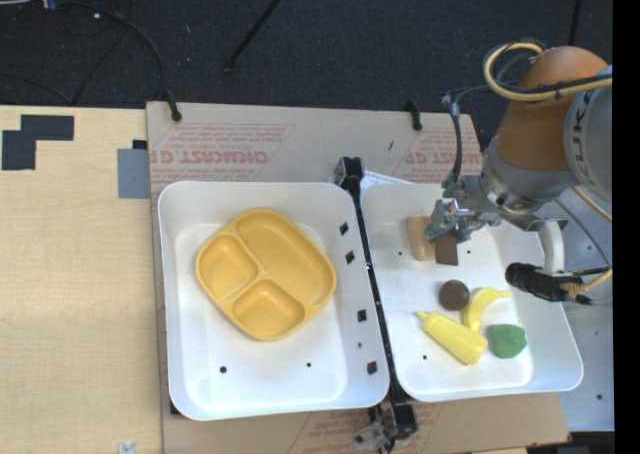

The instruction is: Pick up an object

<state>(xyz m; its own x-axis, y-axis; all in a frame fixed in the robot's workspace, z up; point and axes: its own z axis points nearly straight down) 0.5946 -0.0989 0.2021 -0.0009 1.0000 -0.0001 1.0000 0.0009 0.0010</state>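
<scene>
The gripper [447, 232] hovers at the right bin's [560, 367] twelve o'clock, over a tan block [419, 239]; its opening probably can't be judged. Descend squarely, then close.

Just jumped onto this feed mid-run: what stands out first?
The big yellow divided plate lying alone in the left bin grabs the eye. In the right bin, the gripper hangs over a tan block near the far side, while a brown ball, banana, yellow bottle and green piece cluster nearer the camera.
</scene>
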